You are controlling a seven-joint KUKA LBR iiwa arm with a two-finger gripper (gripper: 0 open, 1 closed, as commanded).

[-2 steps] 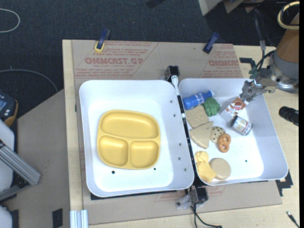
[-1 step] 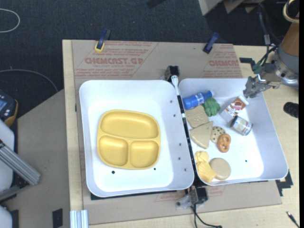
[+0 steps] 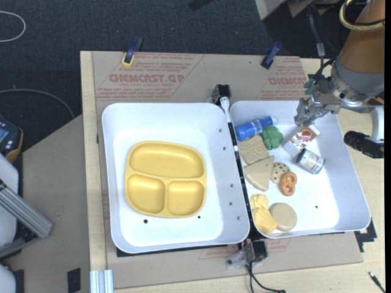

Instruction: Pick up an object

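Observation:
The right bin (image 3: 342, 182) holds several small items: a blue bottle (image 3: 252, 129), a green broccoli-like piece (image 3: 272, 137), a red and white packet (image 3: 303, 138), a small can (image 3: 310, 161), two bread slices (image 3: 258, 171), a pretzel (image 3: 288, 183), a yellow piece (image 3: 261, 211) and a tan disc (image 3: 283, 215). My gripper (image 3: 307, 115) hangs over the bin's far right part, just above the red and white packet. I see nothing held in it.
A yellow divided plate (image 3: 165, 177) lies in the left bin (image 3: 116, 163). A ridge with clips (image 3: 231, 145) separates the two bins. Blue clamps (image 3: 130, 52) hold the cardboard at the back. A black part (image 3: 363, 143) sticks in at the right.

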